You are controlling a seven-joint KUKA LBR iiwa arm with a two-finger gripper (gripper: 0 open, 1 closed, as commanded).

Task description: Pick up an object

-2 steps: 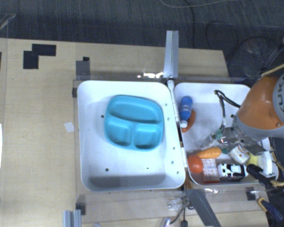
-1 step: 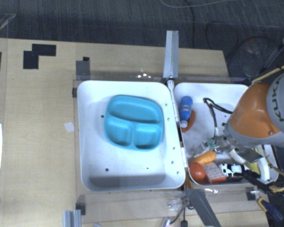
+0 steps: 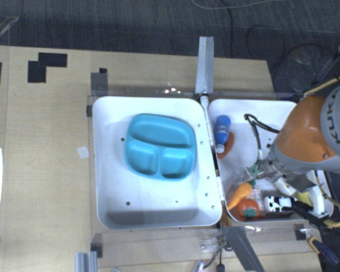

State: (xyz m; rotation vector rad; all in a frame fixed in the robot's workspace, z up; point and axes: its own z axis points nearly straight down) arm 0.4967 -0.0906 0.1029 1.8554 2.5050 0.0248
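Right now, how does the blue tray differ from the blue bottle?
The tray lies in the left bin, alone; the bottle lies in the right bin, near the divider, with other items lower in that bin. The tray is broad, with compartments; the bottle is small and slim. The tray is turquoise, the bottle darker blue. Both are blue.

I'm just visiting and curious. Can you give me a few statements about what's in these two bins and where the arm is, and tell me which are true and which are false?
1. A blue divided tray lies in the left bin. True.
2. The arm reaches over the left bin. False: it is over the right bin.
3. A blue bottle lies in the right bin near the wall between the bins. True.
4. The carrot lies in the left bin. False: it is in the right bin, toward its near edge.
5. The blue tray is stacked on the bottle. False: they are in separate bins.
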